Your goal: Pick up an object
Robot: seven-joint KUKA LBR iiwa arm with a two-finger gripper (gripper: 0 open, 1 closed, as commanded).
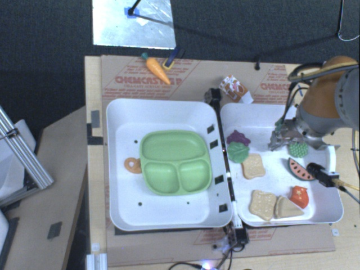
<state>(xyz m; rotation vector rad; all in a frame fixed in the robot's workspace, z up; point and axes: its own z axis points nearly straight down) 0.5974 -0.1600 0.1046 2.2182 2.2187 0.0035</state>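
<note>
My gripper (279,140) hangs low over the upper middle of the right bin (337,210), on the grey arm coming in from the right. A green bumpy item (298,149) lies just to its right, partly under the wrist. A watermelon slice (299,169) and a red item (300,196) lie below that. Left of the gripper are purple grapes (238,136) and a green leafy piece (238,152). A toast slice (253,166) lies in the middle of the bin, and two bread pieces (262,204) rest at the front.
The left bin (121,122) holds a green divided plate (174,161) and a small orange ring (133,165). Behind the bins on the cardboard lie a carrot (157,70) and a small packet (235,89). A divider with black clips (220,162) separates the bins.
</note>
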